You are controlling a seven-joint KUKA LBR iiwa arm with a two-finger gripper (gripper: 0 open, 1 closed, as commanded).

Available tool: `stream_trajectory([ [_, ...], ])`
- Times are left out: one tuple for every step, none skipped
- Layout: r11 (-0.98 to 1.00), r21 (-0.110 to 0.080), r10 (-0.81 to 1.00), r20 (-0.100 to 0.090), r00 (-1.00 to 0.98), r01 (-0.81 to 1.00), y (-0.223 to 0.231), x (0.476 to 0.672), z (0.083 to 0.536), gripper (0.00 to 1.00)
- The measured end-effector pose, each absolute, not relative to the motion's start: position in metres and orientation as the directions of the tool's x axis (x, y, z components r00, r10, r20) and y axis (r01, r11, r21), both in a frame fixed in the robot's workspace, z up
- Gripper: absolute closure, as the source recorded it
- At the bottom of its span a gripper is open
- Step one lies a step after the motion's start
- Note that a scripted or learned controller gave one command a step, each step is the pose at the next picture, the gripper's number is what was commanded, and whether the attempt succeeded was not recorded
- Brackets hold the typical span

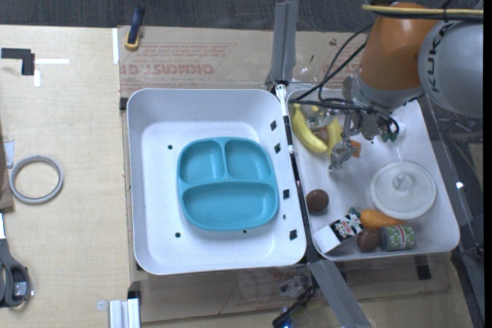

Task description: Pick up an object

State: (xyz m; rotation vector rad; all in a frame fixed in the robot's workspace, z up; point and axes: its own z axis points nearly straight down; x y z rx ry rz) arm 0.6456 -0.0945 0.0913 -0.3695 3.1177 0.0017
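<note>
My two-finger gripper (342, 152) hangs low in the upper left of the right white plastic bin (438, 238), close to the wall it shares with the left white bin (146, 188), so I have little room on that side. The curved yellow banana (306, 132) lies just beside me, along that shared wall, with a small brownish piece (335, 136) next to it that I cannot make out clearly. Whether my fingers are apart or together I cannot tell — cables and my own wrist blur them. Toward the bin's middle the floor is bare and smooth, the widest open patch near me. Beyond it sits a round white lidded plastic container (403, 189), near the right wall. Along the front edge things crowd together: a dark brown round ball (317, 200) near the shared wall, a black-and-white printed carton (338, 231), an orange carrot-shaped piece (378, 218), a second brown round piece (367, 240) and a small green labelled can (397, 236) — touching or nearly so. In the left bin a teal three-compartment plastic tray (227, 183) lies flat in the centre, with bare floor all round it.
</note>
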Motion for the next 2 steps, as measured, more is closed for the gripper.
stream_trajectory([
  [0.972, -0.001, -0.236, -0.005, -0.972, -0.236, -0.094, 0.647, 0.101, 1.00],
  [0.965, -0.001, -0.263, -0.004, -0.965, -0.263, -0.083, 0.660, 0.225, 1.00],
])
